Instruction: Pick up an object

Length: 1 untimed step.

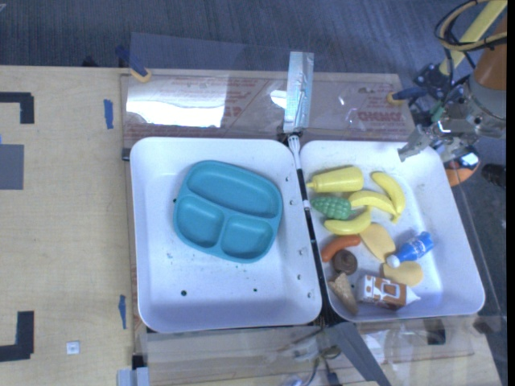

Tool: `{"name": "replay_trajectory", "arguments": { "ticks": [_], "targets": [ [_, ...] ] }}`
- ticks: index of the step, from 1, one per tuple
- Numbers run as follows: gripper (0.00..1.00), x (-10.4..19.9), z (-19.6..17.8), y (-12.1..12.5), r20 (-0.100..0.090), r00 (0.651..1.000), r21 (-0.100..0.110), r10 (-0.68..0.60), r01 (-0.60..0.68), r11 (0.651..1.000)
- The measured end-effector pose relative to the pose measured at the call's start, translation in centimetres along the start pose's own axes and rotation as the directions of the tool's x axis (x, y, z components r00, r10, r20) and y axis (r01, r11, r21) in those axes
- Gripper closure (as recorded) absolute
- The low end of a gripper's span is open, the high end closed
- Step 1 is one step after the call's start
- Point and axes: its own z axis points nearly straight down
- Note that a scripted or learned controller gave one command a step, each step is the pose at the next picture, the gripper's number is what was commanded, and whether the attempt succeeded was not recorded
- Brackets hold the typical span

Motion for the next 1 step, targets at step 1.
{"name": "replay_trajectory", "arguments": {
  "ticks": [1],
  "targets": [
    [0.00,-0.85,-9.50,-3.36,0.007,0.995,-0.013,-0.095,0.096,0.995]
  ]
}}
